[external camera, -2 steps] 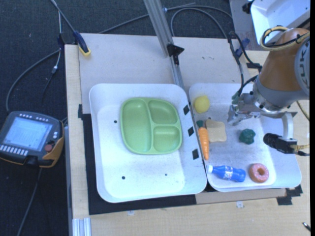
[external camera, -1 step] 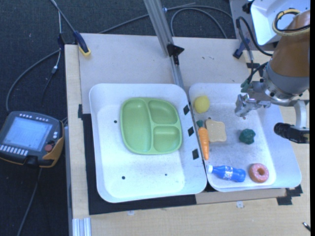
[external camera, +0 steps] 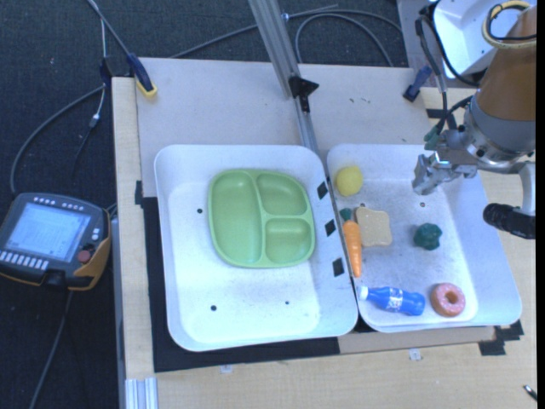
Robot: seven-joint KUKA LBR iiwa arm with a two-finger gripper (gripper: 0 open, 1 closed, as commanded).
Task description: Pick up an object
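Observation:
My gripper (external camera: 423,181) hangs over the far part of the right bin (external camera: 490,254), above bare bin floor, with nothing visible between its fingers. Below it lie a yellow ball (external camera: 348,180), a tan bread slice (external camera: 374,227), an orange carrot (external camera: 352,247), a dark green broccoli piece (external camera: 428,235), a blue and white bottle (external camera: 394,300) and a pink donut (external camera: 448,298). The broccoli piece is the closest object, a little nearer the camera than the gripper.
The left bin (external camera: 183,313) holds a green divided plate (external camera: 261,218). A metal pole (external camera: 277,32) slants up from between the bins. A teach pendant (external camera: 51,240) lies off the bench at left. Cables run behind the bench.

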